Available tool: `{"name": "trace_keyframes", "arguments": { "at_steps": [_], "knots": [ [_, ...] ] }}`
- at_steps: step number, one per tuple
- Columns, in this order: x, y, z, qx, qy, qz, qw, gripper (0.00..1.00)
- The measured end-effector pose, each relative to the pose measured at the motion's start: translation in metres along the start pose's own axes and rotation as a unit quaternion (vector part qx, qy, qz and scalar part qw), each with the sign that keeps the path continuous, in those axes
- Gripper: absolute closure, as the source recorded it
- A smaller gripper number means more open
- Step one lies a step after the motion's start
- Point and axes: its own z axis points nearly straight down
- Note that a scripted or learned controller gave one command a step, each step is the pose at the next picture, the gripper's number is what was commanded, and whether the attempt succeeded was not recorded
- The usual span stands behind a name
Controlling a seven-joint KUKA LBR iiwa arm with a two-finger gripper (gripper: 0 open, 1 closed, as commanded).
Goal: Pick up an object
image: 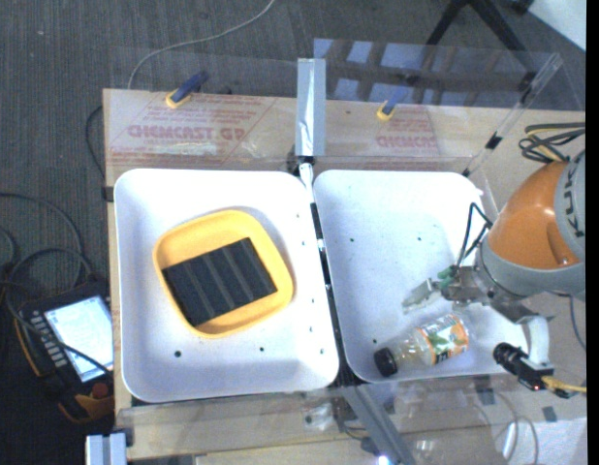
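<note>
- A small clear plastic bottle with a black cap and an orange-and-green label lies on its side in the right bin, near that bin's front edge, with the cap pointing left toward the front-left corner.
- The pincer sits just above and behind the bottle, low over the right bin's floor, close to the bottle but with a visible gap between them; nothing shows between its fingers.
- Whether the pincer is spread or pressed together cannot be told: the tips are small, pale and blurred against the white bin.
- The arm comes in from the right, its orange band rounded and large over the right bin's far right side, with grey wrist parts below it and a black cable looping down toward the pincer.
- The left bin stands touching the right one along a shared middle edge and holds a yellow tray with a dark ribbed insert, set at a slant near the bin's middle.
- Both bins rest on the desk, whose back strip bears red printing under clear sheeting and two yellow-and-blue clamps.
- A handheld pendant with a lit screen lies on the carpet left of the desk.
</note>
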Motion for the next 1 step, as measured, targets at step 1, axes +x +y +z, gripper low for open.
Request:
{"name": "trace_keyframes", "arguments": {
  "at_steps": [1],
  "knots": [
    [-0.0131,-0.0041,0.0097,0.006,0.004,-0.083,0.9966,0.0]
  ]
}}
